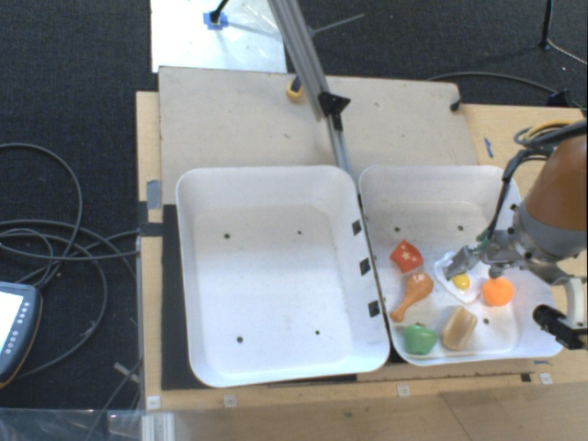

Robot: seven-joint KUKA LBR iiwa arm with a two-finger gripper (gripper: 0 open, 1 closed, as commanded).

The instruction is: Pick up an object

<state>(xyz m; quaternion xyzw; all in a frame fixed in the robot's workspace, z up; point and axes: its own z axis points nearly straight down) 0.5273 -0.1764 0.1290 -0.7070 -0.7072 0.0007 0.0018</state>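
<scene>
The right bin (432,191) holds several toy foods. A red piece (406,256) lies near its middle, with a tan drumstick (413,294) just below it. A green piece (420,338) and a bread-coloured piece (458,327) rest near the front wall. A white fried egg with a yellow yolk (461,284) lies beside an orange ball (497,291). My gripper (462,264) hangs low over the egg's upper edge, reaching in from the right. Nothing is visibly lifted off the bin floor.
The left bin (211,246) stands against the right one, joined along a divider with black clips (365,266). A grey pole (303,44) slants across the board behind the bins. Cables and a tablet (14,324) lie on the floor at left.
</scene>
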